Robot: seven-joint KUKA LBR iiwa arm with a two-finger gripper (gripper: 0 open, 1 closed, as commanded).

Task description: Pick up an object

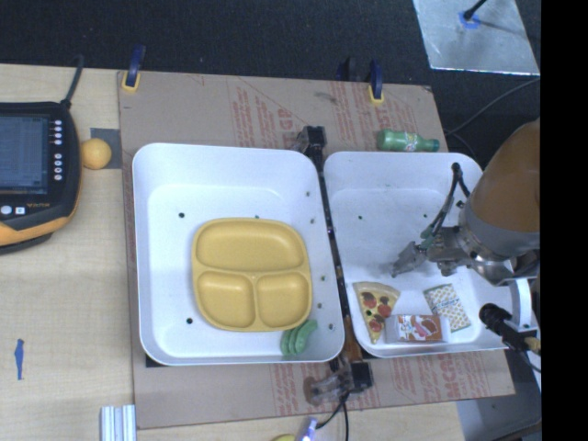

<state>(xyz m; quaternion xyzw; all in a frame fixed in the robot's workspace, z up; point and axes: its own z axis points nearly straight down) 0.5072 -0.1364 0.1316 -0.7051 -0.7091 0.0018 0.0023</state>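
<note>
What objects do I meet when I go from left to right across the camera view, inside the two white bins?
Yellow plastic divided plate → small green toy → toy pizza slice → red-and-white flat packet → patterned square packet.

Light wood bench (pixel 55 338), brown cardboard sheet (pixel 230 108) clamped over it, blue clamps (pixel 134 62) at far edge. Dark carpet floor (pixel 230 16) behind, pale floor patch (pixel 473 26) top right with blue tape mark. Teach pendant (pixel 32 173) lying at left edge of bench.
</note>
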